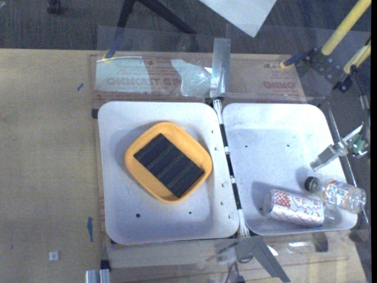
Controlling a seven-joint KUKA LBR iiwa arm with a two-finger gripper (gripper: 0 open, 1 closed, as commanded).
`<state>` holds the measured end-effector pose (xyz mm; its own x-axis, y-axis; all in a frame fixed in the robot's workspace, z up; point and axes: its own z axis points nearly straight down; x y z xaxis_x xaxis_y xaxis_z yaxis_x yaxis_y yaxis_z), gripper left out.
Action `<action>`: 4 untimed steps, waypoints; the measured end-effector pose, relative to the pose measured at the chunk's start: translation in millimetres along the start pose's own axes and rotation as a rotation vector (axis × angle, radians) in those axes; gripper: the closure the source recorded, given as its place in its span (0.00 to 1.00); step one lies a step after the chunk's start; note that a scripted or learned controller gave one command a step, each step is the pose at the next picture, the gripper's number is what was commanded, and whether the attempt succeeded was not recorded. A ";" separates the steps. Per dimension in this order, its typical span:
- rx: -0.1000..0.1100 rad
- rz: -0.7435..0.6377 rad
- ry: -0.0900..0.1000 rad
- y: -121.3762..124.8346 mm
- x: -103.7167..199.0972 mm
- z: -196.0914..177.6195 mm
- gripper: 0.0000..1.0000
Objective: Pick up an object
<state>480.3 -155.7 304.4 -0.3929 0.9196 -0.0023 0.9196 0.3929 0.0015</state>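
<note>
In the left bin lies a yellow-orange square dish with a black ribbed insert, turned at an angle near the bin's middle. The right bin holds two things near its front right corner. One is a can with a red and white pattern, lying on its side. The other is a clear plastic bottle with a black cap, lying just behind the can and close to the right wall.
A small grey metal piece with a green part juts over the right bin's right rim. A metal divider and crumpled clear plastic sit behind the bins. Yellow bars stand at the far right.
</note>
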 end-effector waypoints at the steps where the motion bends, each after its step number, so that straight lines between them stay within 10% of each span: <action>1: 0.001 0.022 0.001 -22.7 -50.1 133.5 0.00; 2: -0.015 -0.040 -0.006 1.6 -10.0 215.1 0.00; 3: -0.010 0.037 -0.003 71.9 8.0 215.4 0.00; 4: 0.002 0.203 0.001 130.2 71.3 119.8 0.00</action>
<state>572.3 -39.2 184.7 -0.1991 0.9800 -0.0009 0.9800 0.1991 0.0001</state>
